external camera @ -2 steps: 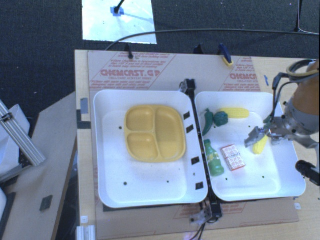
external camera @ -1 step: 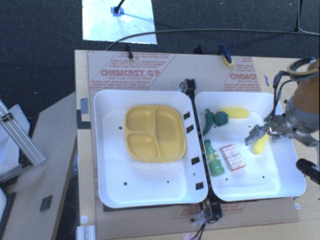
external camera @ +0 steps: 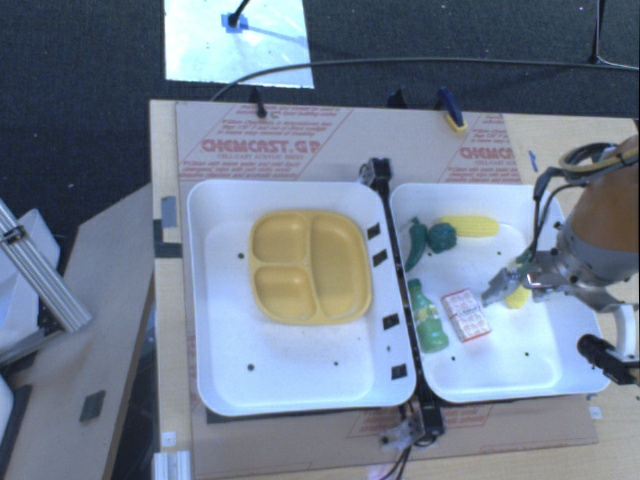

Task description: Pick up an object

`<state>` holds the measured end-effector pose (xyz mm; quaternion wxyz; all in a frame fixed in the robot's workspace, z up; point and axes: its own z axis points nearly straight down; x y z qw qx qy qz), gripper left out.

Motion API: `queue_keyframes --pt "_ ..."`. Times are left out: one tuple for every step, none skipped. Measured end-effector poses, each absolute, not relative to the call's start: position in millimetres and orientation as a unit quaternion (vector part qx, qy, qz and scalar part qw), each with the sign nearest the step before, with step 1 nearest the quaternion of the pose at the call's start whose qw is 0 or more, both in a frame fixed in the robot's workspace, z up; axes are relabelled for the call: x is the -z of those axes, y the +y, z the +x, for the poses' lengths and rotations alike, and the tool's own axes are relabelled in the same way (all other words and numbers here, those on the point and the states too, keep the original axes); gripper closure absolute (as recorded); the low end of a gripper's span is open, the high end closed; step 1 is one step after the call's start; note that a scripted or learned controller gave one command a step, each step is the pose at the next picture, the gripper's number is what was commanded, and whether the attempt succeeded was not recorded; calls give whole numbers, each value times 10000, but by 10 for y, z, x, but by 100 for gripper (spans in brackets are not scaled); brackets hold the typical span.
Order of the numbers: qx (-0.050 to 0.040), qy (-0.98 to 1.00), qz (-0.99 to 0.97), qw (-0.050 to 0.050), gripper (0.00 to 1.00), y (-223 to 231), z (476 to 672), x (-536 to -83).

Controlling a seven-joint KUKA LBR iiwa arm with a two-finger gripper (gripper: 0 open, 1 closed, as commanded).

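Camera view looks down at a slant on two shallow white plastic bins sitting side by side, so I'll use the right bin (external camera: 540,373) as the landmark for everything. Inside it, near the far wall, there's a corn cob (external camera: 470,227), bumpy and yellow, lying sideways. Just left of the corn is a dark green lumpy veggie (external camera: 440,236) and a curved green pepper (external camera: 415,244) up against the bin's left wall. Further toward the near side, along that same left wall, a green bottle (external camera: 429,318) with a yellow label lies on its side. Right beside it is a small flat card (external camera: 466,315), red and white, boxy shape. A small yellow piece (external camera: 517,297) sits in the middle-right of the bin.

The tool (external camera: 503,286) hangs right at that yellow piece, metal fingers pointing left, tips just beside it and close to the card. How wide the tool is set, I honestly cannot tell from this angle. The arm (external camera: 600,233) comes in over the bin's right wall, grey with an orange band.

Left of the right bin, the left bin (external camera: 220,368) holds a yellow tray (external camera: 308,266), smooth, rounded-square, three compartments. Both bins rest on a brown cardboard sheet (external camera: 300,138) with red print, on a light wood tabletop (external camera: 160,148). Beyond is dark carpet (external camera: 80,68) and a shiny silver sheet (external camera: 240,28).
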<state>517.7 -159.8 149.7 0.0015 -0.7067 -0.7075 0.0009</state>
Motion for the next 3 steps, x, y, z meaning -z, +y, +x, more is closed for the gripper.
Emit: queue_keyframes --pt "2 -7070 -7072 1 0 -1611 5087 -1014" --pt "26 -7081 -7061 17 0 -1604 5118 -888" --pt "60 -7085 -7057 -36 100 -1603 5158 -1016"
